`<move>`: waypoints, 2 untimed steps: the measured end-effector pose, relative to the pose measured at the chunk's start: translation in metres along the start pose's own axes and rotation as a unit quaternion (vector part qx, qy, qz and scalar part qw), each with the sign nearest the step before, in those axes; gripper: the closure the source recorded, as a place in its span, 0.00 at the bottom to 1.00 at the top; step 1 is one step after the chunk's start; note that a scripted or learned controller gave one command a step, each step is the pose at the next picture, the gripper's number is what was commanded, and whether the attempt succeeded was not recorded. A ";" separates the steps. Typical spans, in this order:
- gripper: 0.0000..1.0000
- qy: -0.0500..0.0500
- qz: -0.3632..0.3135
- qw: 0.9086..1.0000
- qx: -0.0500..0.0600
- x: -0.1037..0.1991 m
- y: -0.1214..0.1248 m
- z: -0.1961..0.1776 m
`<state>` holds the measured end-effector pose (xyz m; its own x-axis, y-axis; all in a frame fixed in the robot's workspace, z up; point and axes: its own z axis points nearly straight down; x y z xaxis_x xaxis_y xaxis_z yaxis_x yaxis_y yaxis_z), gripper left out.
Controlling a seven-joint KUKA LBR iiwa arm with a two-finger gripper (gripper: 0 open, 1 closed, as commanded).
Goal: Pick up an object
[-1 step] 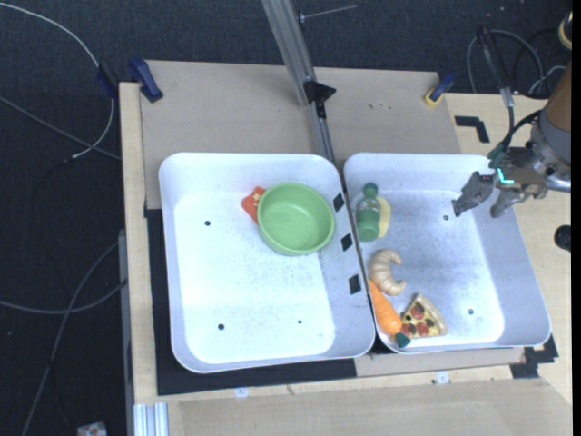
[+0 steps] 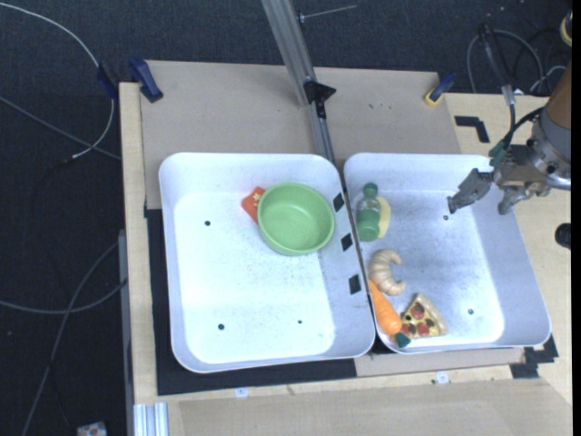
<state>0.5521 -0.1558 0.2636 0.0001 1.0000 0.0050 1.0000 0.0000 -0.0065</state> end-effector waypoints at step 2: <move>0.00 0.001 0.000 1.000 0.004 0.007 0.002 0.087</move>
